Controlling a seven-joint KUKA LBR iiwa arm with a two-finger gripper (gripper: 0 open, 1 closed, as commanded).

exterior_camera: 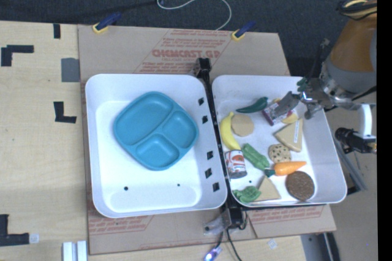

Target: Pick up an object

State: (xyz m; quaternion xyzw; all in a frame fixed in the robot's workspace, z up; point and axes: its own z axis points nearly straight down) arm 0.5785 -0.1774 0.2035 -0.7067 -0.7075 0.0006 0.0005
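1. Toy food fills the right bin [318,137]: a banana [228,132], a tan round cookie [242,125], a green pepper [252,106], a cheese wedge [290,136], a chip cookie [278,152], a green pod [255,155], a carrot [288,168], a small can [236,163], a brown patty [300,185], a pale wedge [268,190] and a leafy green piece [246,195].
2. A small dark red-and-grey item [277,111] lies near the top of that heap, just right of the pepper and above the cheese wedge.
3. The gripper [299,102] sits low over the bin's upper right part, its fingers pointing left toward that dark item.
4. I cannot tell from here whether the claw is wide or narrow, nor whether it touches or holds the dark item; the two blur together.
5. The arm [354,57] comes in from the right, its orange band showing above the grey wrist.
6. The banana lies along the bin's left wall, with the can below it.
7. The patty rests in the lower right corner, the carrot just above it.
8. The left bin [98,149] holds a blue divided plate [155,130], lying flat and turned at an angle.
9. Both bins stand on a cardboard sheet [122,51] atop the wooden bench [37,149].
10. A white cable [195,3] loops across the dark floor behind.
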